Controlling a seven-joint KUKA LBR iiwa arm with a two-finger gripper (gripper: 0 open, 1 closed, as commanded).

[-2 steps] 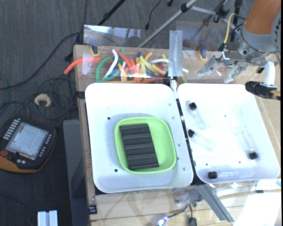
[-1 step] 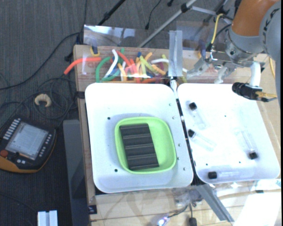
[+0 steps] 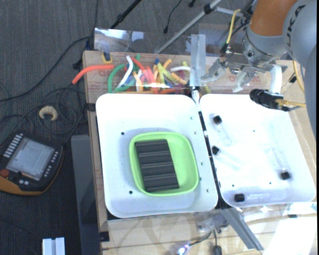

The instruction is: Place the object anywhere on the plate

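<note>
The object (image 3: 157, 165) is a dark grey, nearly black rectangular block, its top crossed by shallow grooves that divide it into a few bands. It lies flat on the lime-green plate (image 3: 189, 152), roughly centred and running lengthwise with it, with green rim showing all round. The plate sits in the left white bin (image 3: 110, 137). The jaws hang at the end of the grey arm (image 3: 276, 9), below its orange band, over the far edge of the right bin (image 3: 258, 137), close to where the two bins meet. From this slant, metal brackets and cabling crowd around them, and I cannot tell whether they are parted or closed. No object is seen between them. The block is well apart from the jaws, in the other bin, toward the near-left of them across the dividing wall. Just beside the jaws, on their right, a black fitting (image 3: 265, 96) with a yellow lead juts over the right bin's rim. To their left, a tangle of coloured strips (image 3: 143, 76) lies on the counter (image 3: 95, 78) behind the left bin. Nearer than the jaws, small clear pieces with black caps (image 3: 217, 119) are scattered in the right bin.
</note>
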